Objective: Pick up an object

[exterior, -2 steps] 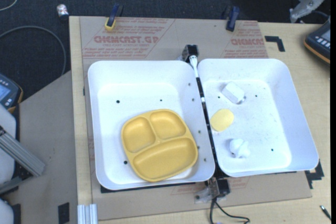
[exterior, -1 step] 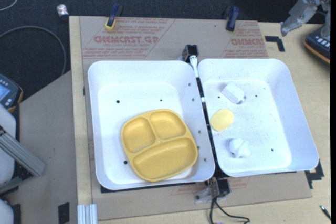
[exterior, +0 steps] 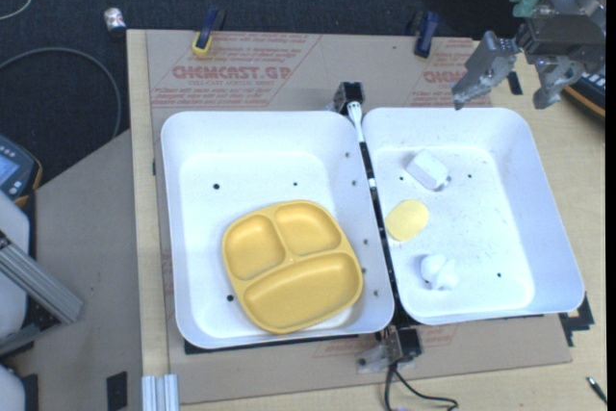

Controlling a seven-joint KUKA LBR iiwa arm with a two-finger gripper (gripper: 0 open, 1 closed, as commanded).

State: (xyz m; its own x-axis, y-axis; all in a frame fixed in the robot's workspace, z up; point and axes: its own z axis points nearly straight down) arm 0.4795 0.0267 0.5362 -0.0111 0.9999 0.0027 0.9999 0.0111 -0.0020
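Open pincer (exterior: pixel 513 80) above right bin's (exterior: pixel 539 168) far rim

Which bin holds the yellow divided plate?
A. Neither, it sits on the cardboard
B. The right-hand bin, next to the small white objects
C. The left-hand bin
C: the yellow divided plate lies inside the left-hand bin, while the right-hand bin holds a yellow disc and two small white objects.
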